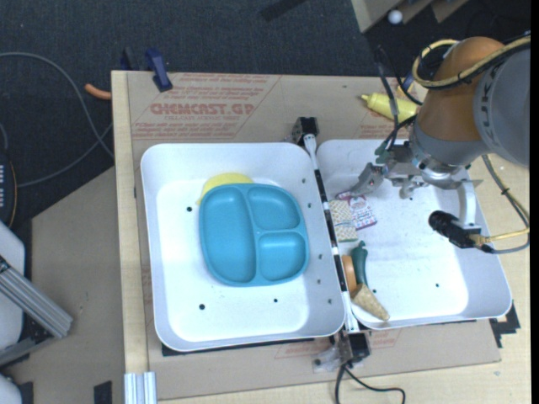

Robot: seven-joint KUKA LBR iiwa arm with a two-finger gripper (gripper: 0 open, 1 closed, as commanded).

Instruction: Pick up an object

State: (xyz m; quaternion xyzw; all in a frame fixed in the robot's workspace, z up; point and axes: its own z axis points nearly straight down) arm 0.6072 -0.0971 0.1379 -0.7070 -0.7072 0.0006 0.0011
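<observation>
My gripper hangs over the far part of the right bin, open, with nothing between its fingers. Just left of and below it a small patterned packet lies by the bin's left wall. Nearer the front, along the same wall, are a green-handled item with an orange end and a beige wedge. In the left bin a blue divided plate rests partly over a yellow object.
A black part with a cable hangs off the arm over the right bin's middle right. A yellow object lies on the bench behind the right bin. A black clamp sits where the bins meet at the back.
</observation>
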